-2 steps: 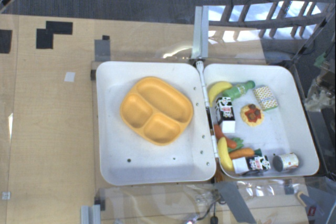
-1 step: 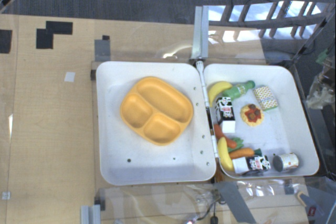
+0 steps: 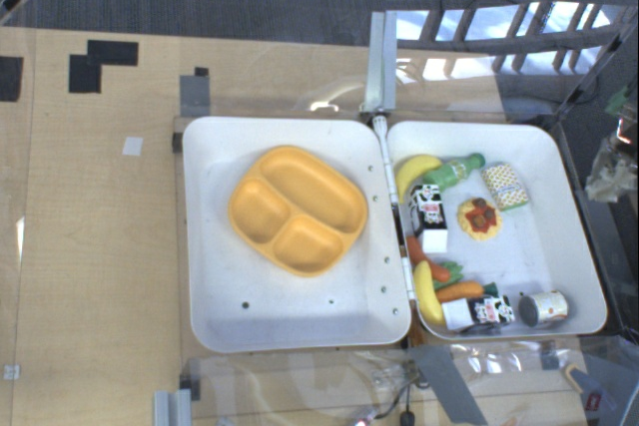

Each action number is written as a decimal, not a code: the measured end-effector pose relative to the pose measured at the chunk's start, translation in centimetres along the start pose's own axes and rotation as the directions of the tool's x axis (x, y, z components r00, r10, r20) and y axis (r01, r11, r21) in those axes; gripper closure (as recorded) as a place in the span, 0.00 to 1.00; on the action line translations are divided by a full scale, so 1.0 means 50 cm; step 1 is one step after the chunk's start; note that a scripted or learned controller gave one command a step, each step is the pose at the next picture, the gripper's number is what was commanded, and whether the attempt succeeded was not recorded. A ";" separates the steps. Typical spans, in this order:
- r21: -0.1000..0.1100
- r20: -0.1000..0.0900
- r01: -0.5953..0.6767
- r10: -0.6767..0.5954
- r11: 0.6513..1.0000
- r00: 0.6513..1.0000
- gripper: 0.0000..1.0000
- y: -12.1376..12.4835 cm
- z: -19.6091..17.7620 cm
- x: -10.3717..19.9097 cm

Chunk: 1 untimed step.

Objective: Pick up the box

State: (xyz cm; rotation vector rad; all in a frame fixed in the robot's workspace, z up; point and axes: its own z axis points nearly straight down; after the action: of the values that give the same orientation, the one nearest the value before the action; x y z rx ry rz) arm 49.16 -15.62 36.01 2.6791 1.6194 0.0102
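Toward the right bin's (image 3: 559, 155) back, small box (image 3: 505, 186), yellow-and-white checkered, lying tilted, fingers' state untellable

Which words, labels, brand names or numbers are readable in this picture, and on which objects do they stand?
None can be read.
Two white cartons with black cow patches: print too small.
Small checkered yellow and white box: pattern, no legible text.
Silver can: label blurred.
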 end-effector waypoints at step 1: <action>-0.004 0.000 0.008 -0.008 1.000 1.000 1.00 0.003 -0.022 0.003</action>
State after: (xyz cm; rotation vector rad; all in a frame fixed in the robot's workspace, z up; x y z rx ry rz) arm 49.33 -15.55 37.09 2.6696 1.6279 0.0128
